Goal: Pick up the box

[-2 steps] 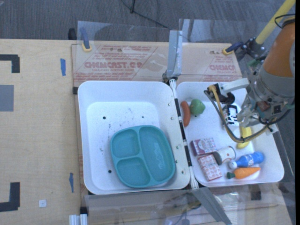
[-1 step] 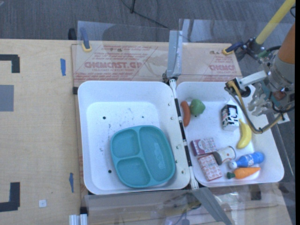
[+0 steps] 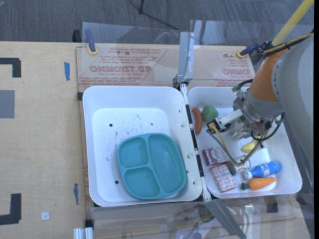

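Box (image 3: 222, 177) lies flat, near-left of right bin (image 3: 294, 176), a second box (image 3: 215, 156) just beyond | gripper (image 3: 238, 129) hovers mid-bin, nothing in it, spread unclear – can't tell | step: approach | next: you'd go nearer-left, descend.

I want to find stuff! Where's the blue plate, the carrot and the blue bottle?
blue plate (image 3: 149, 166): camera view, on its middle divider.
carrot (image 3: 261, 183): camera view, on its orange body.
blue bottle (image 3: 266, 169): camera view, on its blue body.
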Motion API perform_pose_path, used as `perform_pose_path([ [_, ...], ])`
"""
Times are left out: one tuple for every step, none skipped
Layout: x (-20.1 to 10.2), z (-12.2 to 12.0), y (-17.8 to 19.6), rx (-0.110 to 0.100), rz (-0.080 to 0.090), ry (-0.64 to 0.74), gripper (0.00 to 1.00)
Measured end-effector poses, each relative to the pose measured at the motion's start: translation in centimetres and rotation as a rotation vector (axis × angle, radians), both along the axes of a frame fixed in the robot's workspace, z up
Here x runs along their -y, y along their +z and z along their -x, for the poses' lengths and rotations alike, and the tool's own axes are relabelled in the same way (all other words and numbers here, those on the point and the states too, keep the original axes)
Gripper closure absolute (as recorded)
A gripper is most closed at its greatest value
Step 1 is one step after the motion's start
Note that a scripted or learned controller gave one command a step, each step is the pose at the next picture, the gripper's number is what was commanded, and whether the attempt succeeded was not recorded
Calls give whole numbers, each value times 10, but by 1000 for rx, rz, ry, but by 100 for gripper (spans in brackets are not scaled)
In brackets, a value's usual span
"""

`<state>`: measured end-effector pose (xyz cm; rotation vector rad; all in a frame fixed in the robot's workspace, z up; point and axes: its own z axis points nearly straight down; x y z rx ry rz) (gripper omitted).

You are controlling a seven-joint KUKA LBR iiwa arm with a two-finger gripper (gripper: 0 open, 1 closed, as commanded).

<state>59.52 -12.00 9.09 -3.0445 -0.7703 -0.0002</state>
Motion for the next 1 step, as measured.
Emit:
perform_pose_path([
  [-2,-20,150,0,1,-292,100],
])
